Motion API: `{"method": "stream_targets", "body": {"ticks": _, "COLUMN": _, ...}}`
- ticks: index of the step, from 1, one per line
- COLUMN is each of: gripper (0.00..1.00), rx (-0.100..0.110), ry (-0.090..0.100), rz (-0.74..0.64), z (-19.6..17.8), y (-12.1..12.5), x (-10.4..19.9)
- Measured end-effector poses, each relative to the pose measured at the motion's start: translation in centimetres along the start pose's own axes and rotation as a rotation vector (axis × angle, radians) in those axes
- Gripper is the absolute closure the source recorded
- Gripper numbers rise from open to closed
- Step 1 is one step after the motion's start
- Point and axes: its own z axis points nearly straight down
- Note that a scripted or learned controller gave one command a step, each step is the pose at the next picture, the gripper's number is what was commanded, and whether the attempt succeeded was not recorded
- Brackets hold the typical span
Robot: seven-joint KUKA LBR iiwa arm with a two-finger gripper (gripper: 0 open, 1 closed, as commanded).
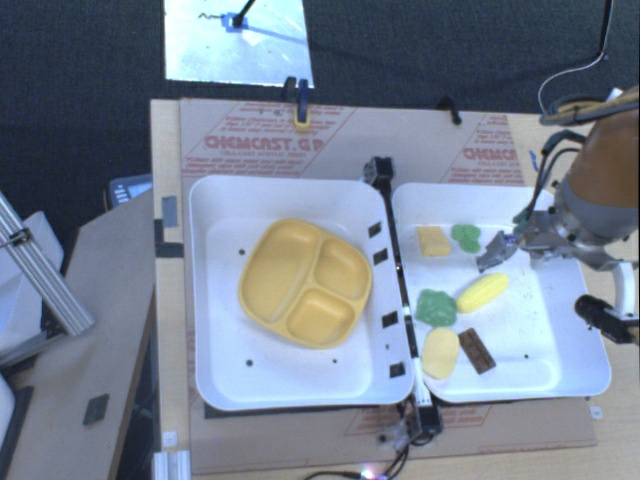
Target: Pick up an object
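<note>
Grey metal marks the gripper point(497, 255), which hangs over the right-hand bin point(575, 373) just above and to the right of the yellow corn-shaped piece point(481, 292). Its tips are small and dark against the white floor, and whether they stand apart or together cannot be told at this size; nothing is seen between them. It may be close to the bin floor, though its height is hard to judge. The arm point(600, 183), with its orange band, reaches in from the right of the corn piece.

Taking the corn piece as the landmark: a small green piece point(465, 235) lies up and slightly left of it, just left of the gripper's tips. A pale yellow square piece point(433, 241) sits farther up-left, near the bin's inner wall. A larger green leafy piece point(436, 307) lies just beside the corn's left end, seemingly touching it. Below and left of the corn rests a pale yellow rounded piece point(439, 352), and a brown bar point(476, 350) lies tilted just beside that, directly below the corn.

Well to the left of the corn, across the divider, the left bin point(215, 368) bears a yellow compartment tray point(305, 281) set at an angle
</note>
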Motion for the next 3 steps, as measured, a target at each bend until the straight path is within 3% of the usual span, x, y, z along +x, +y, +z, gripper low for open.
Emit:
{"method": "stream_targets", "body": {"ticks": 1, "gripper": 0.0, "rx": 0.004, "ry": -0.002, "rz": 0.008, "z": 2.8, "y": -4.8, "x": -5.1}}
{"method": "stream_targets", "body": {"ticks": 2, "gripper": 0.0, "rx": 0.004, "ry": 0.001, "rz": 0.003, "z": 8.7, "y": -6.8, "x": -5.5}}
{"method": "stream_targets", "body": {"ticks": 3, "gripper": 1.0, "rx": -0.002, "ry": -0.002, "rz": 0.001, "z": 7.3, "y": -6.6, "x": -5.5}}
